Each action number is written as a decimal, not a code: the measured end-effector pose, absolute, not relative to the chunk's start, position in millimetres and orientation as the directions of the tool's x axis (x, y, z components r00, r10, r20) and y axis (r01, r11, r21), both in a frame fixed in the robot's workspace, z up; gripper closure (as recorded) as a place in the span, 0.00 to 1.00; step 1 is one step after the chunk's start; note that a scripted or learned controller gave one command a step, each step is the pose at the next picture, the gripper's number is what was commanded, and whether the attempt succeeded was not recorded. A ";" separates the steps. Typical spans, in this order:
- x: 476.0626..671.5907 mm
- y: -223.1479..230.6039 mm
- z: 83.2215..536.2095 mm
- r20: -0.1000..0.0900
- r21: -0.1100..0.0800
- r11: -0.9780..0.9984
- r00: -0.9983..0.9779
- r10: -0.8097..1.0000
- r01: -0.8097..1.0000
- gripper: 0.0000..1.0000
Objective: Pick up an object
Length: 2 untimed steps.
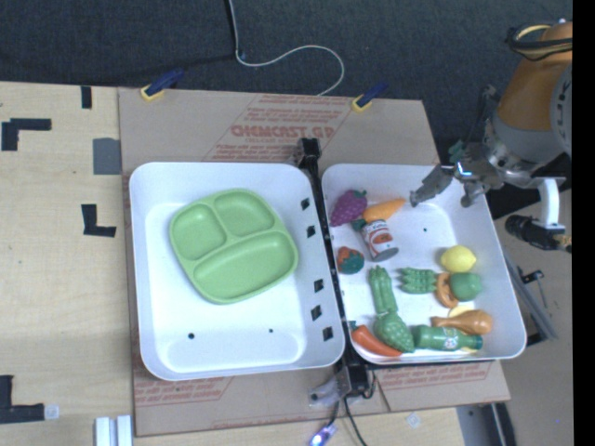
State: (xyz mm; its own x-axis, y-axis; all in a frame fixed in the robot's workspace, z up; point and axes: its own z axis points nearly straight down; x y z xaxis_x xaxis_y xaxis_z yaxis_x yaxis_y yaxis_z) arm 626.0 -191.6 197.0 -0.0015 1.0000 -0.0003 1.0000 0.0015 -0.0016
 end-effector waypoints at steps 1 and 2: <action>605.6 -141.3 350.3 -0.002 0.011 0.004 -0.004 1.000 1.000 0.00; 519.3 -40.6 373.5 0.004 -0.001 0.012 -0.012 1.000 1.000 0.00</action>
